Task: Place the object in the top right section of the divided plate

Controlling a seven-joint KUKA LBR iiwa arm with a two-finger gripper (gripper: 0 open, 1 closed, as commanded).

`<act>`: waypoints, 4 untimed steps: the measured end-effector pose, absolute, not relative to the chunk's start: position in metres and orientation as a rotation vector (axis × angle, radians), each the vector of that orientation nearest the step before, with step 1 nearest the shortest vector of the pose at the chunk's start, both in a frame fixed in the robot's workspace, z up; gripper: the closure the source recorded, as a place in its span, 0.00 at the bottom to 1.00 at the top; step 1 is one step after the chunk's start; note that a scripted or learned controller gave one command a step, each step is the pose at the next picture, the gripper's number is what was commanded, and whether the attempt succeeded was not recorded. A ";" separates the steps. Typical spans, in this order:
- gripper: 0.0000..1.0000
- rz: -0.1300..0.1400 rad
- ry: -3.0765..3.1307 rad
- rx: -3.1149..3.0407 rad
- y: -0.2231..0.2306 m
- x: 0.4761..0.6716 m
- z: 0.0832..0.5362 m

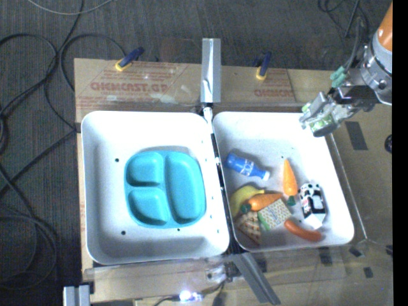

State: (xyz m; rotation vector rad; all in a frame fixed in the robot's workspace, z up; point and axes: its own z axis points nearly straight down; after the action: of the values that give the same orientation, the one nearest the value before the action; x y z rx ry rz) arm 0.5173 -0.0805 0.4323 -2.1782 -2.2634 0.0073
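Two white bins are seen side by side on the desk (127, 81). The left bin (102, 171) holds the blue divided plate (166, 187). The right bin (331, 171) holds a heap of toy items at its near side: a blue bottle (245, 166), two carrots (290, 177), a banana (241, 196), a waffle (274, 215), a sausage (303, 231) and a black-and-white piece (312, 204). The end effector (320, 118) is seen at the right bin's far right corner, well apart from the heap and far from the plate. The arm (382, 50) is cut off by the frame's edge. Nothing is seen between the fingers; how far they are parted cannot be told.
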 end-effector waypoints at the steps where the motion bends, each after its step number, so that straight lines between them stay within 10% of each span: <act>1: 1.00 0.006 -2.408 -2.018 -0.122 0.486 0.433; 2: 1.00 0.006 -2.336 -2.099 -0.086 0.550 0.432; 3: 1.00 0.008 -1.965 -2.449 -0.046 0.555 0.412; 4: 1.00 0.010 -1.430 -2.798 -0.076 0.490 0.433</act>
State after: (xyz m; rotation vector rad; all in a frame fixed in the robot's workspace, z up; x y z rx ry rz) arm 0.4900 -0.0755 0.4326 -2.7981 -1.4298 0.0101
